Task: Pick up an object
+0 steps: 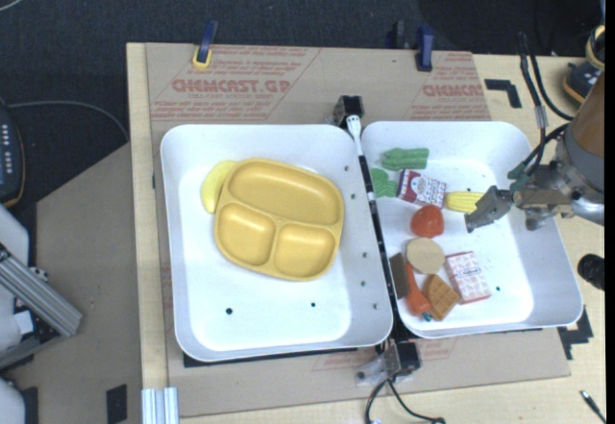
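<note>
The claw (490, 209) is hovering over the right bin (543, 302), just beside the corn cob (463, 202); I cannot tell its state. The corn cob is lying near a tomato (428, 220) and a red carton (423, 188). A yellow tray (279, 218) is sitting in the left bin (192, 268).

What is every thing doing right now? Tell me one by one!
Yellow tray: lying flat in the left bin, compartments showing.
Tomato: loose in the right bin, nothing gripping it.
Corn: lying flat, just left of the pincer.
Red carton: lying on its side.
Pincer: low inside the right bin, next to the corn, nothing seen between its fingers.
Right bin: holding a heap of toy food.
</note>
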